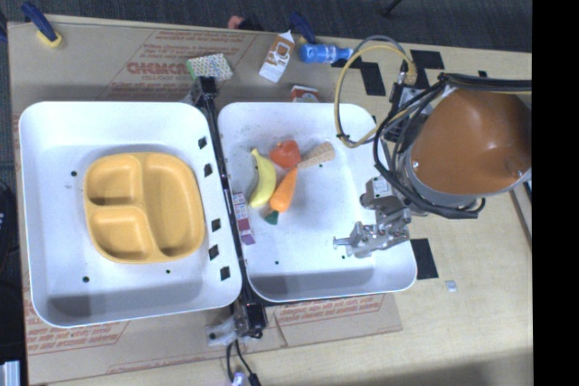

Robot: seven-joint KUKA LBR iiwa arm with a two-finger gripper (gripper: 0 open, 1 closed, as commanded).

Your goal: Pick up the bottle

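A small blue bottle [318, 53] lies on its side on the cardboard behind the right bin [391, 271], outside both bins. My gripper [365, 240] hangs low over the right bin's front right corner, under the grey and orange arm [466, 145]. It is far from the bottle and nothing shows in it.
The right bin holds a banana [262, 181], a carrot [284, 191], a red tomato [286, 153] and a tan cone-like piece [316, 156] near its middle left. A yellow divided plate [145, 206] sits in the left bin [45, 285]. A small carton [277, 56] lies beside the bottle.
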